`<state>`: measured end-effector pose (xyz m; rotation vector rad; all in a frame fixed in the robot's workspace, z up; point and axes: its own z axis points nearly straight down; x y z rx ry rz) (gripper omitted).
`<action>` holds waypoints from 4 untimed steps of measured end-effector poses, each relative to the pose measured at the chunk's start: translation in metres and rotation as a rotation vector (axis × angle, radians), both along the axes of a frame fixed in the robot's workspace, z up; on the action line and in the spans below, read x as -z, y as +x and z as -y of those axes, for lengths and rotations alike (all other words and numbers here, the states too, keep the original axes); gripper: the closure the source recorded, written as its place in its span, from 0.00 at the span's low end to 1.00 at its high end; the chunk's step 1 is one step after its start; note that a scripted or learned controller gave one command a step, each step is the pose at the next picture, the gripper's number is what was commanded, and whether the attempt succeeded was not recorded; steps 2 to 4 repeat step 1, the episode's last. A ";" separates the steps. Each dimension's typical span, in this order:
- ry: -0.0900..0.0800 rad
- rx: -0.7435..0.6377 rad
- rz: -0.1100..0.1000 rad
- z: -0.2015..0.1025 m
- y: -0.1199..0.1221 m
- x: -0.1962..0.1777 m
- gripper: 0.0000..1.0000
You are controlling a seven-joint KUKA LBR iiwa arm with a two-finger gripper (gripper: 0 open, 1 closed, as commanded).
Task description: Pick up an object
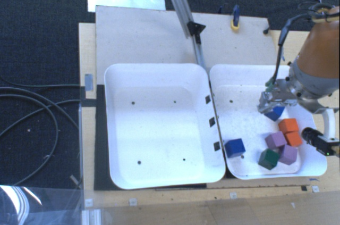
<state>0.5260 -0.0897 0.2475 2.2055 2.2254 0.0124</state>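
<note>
One blue cube point(275, 113) (tilted, corner-down) under end effector point(272, 103); grip state impossible to tell.

Both bins point(159, 72) are white; blocks: two blue point(234, 147), two orange point(288, 125), two purple point(275, 140), one dark green point(269, 158).

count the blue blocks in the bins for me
2. One blue block sits at the right bin's lower left corner; another blue block lies right under the gripper, partly covered. More could be hidden beneath the arm.
</note>
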 end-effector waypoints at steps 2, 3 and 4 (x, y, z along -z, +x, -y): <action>0.004 -0.002 -0.013 -0.067 -0.008 0.041 1.00; 0.004 -0.002 -0.013 -0.067 -0.008 0.041 1.00; 0.004 -0.002 -0.013 -0.067 -0.008 0.041 1.00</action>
